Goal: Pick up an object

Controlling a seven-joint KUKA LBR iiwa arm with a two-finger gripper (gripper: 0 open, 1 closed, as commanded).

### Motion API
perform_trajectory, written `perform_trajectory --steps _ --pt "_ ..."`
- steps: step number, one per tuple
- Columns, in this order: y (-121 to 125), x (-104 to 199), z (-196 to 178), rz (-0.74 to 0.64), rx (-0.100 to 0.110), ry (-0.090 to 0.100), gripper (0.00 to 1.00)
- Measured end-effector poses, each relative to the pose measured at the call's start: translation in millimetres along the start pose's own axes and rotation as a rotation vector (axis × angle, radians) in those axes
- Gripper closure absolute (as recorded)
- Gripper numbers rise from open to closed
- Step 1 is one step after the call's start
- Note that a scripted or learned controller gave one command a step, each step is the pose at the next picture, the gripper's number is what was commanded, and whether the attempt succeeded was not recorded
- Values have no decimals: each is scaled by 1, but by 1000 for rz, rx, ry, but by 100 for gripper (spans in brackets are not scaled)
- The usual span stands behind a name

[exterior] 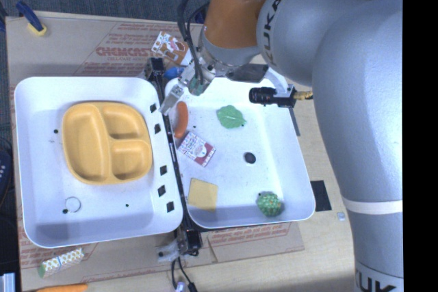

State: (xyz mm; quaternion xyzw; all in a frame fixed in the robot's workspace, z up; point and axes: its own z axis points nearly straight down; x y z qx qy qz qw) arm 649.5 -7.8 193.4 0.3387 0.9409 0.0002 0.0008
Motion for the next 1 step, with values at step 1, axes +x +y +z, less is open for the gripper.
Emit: perform_trajectory --steps 1 --pt "14 18 1 -328 2 3 0"
